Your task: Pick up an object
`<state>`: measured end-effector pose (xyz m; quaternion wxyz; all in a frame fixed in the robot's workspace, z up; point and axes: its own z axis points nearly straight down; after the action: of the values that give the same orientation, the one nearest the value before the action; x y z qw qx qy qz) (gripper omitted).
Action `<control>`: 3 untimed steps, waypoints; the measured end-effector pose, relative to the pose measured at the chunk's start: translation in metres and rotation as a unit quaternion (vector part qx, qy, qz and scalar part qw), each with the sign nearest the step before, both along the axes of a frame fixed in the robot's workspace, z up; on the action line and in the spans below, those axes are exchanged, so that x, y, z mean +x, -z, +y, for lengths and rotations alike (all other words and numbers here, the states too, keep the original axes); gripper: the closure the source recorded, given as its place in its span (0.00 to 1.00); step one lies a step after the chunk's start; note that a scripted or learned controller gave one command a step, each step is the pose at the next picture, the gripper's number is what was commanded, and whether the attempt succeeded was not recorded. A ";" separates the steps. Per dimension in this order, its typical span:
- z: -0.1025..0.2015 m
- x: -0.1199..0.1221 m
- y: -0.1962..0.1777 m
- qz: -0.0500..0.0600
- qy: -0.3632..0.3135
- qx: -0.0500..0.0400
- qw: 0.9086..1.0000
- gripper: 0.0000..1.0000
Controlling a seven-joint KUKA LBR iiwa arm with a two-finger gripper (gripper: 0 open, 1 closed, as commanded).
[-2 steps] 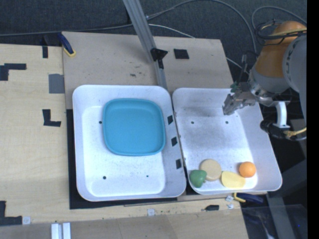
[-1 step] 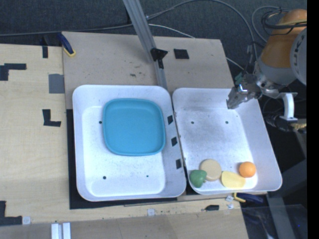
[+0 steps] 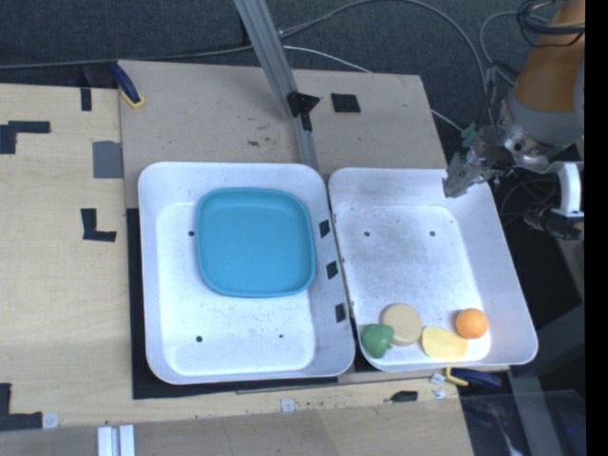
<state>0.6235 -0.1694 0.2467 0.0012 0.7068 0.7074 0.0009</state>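
Observation:
Several small objects lie along the near edge of the right bin: a green piece, a tan round piece, a yellow piece and an orange ball. My gripper hangs over the far right corner of that bin, well away from them, and I see nothing between its fingers. A blue square plate rests in the left bin.
A slanted metal pole rises from behind the bins where they meet. Cables trail across the dark floor at the back. The grey arm with its orange band enters at the right edge.

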 end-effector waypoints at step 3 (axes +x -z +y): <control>0.165 -0.013 0.018 0.002 -0.001 0.000 1.000 1.00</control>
<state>0.6103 -0.0040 0.2287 -0.0005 0.7063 0.7079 -0.0004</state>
